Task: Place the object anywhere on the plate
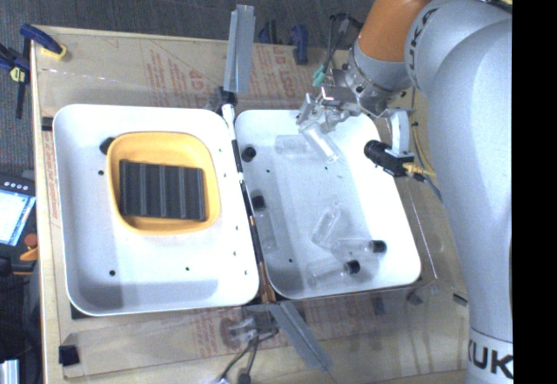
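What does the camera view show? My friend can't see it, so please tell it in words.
A grey robot arm reaches in from the right, its gripper over the far edge of the right white bin, which holds clear plastic tubes. The left white bin holds a yellow plate with a dark ridged middle.

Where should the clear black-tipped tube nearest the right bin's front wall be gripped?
Probably mid-length, from straight above, closing across the narrow width of the clear tube. It lies flat in the right bin, roughly along the front wall, so side approaches look blocked.
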{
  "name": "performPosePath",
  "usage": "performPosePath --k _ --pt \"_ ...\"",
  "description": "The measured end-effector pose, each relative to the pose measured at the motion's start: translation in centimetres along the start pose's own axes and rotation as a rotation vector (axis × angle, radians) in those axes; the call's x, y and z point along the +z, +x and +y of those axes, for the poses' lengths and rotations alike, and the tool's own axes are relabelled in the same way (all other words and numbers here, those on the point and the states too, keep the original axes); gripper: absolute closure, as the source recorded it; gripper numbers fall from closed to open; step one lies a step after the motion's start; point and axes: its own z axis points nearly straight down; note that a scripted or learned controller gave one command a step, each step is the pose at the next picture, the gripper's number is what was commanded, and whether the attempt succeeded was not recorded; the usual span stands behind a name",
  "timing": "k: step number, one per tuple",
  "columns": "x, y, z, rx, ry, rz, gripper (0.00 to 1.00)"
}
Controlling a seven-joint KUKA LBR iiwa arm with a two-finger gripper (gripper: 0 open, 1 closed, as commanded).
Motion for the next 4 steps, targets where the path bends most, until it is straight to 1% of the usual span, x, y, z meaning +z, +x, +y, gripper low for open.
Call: performPosePath --k 1,2,3,4 --pt "2.4 6.2 -1.4 -0.297 0.001 -0.001 1.0" --pt "1.6 9.7 -4.1 -0.421 0.001 -0.001 1.0" --pt "-1.3 16.2 -3.2 -0.649 -0.001 -0.003 1.0" --pt "-4.9 16.8 -3.5 -0.879 -0.003 -0.004 1.0"
